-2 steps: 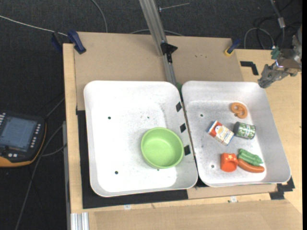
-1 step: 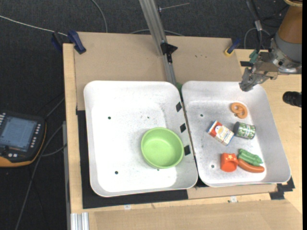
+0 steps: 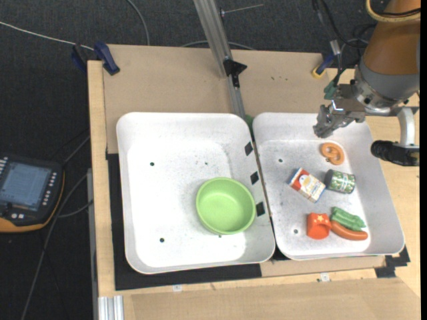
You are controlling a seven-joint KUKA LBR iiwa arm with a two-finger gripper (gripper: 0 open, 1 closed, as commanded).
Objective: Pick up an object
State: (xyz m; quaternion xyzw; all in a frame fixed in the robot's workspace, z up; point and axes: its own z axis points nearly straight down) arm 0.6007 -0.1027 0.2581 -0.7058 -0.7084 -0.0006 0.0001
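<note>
The gripper (image 3: 328,127) is hanging over the far part of the right bin (image 3: 283,129); whether the fingers are open or closed cannot be told, and nothing is showing between them. Just below the fingers, a small orange pretzel-shaped piece (image 3: 332,153) is lying flat and thin, so a descent is risking a slip over its low rounded edge. Nearer than that, a boxy red-and-white carton (image 3: 306,183) and a glossy green can (image 3: 341,182) are sitting close together; a closing grip here is likely to nudge the neighbour. Nearest, a red pepper (image 3: 318,225) is crowding green and orange toy vegetables (image 3: 348,223). Well left of the fingers, a smooth green bowl (image 3: 225,205) is resting in the left bin (image 3: 147,135).
</note>
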